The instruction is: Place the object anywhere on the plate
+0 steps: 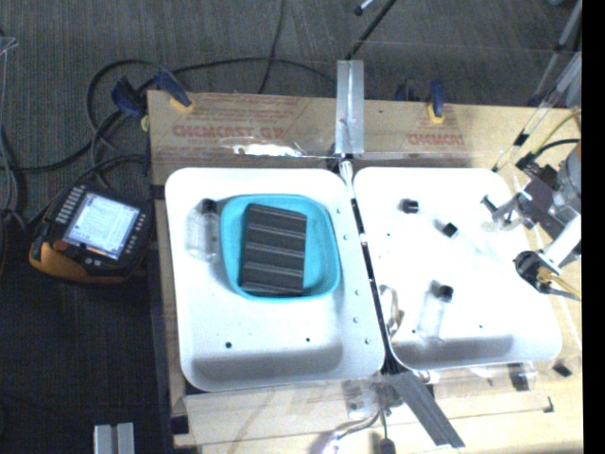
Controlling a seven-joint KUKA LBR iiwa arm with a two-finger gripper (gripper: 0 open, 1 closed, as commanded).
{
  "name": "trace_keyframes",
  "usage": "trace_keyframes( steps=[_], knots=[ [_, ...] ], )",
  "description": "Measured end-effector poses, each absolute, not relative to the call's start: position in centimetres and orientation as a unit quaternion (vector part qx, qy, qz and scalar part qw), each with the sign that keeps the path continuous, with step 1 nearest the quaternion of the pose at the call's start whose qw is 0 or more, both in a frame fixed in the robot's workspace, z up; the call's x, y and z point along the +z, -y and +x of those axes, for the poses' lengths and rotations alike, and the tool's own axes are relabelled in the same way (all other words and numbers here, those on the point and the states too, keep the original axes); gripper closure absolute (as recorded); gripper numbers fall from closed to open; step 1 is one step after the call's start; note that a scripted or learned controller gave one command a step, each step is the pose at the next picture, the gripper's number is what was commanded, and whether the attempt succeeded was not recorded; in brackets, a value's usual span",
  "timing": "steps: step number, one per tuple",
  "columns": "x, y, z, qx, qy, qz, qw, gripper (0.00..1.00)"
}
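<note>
Gripper (503,213) hangs over the right bin's far edge, well apart from the plate, which already bears a block.

Whether the gripper is open or closed cannot be told at this size, and nothing can be seen in its hold. The dark ribbed block (274,250) lies flat in the middle of the blue plate (324,253) in the left bin (265,357), wholly within the rim. If that block is the object, the placing looks done. A clear vial (201,227) lies just beside the plate's left edge, off it. In the right bin (492,339) a second vial (435,308) and two small black pieces (408,206) lie loose, so another object may be yet to move.
</note>
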State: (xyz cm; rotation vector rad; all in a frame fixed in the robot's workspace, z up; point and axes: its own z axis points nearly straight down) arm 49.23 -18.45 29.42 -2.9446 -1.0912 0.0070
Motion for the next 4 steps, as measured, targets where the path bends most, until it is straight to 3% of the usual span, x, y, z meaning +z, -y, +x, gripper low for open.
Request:
trace_keyframes(
  steps=[1, 2, 3, 4],
  knots=[
    [38.3, 21.6, 48.4, 0.0015, 0.301, -0.954, -0.001, 0.0],
    [43.4, 22.4, 48.4, 0.0013, 0.237, -0.972, -0.001, 0.0],
    [30.0, 20.8, 48.4, 0.0024, 0.147, -0.989, 0.001, 0.0],
    [38.7, 21.9, 48.4, 0.0014, 0.1, -0.995, -0.001, 0.0]
  ],
)
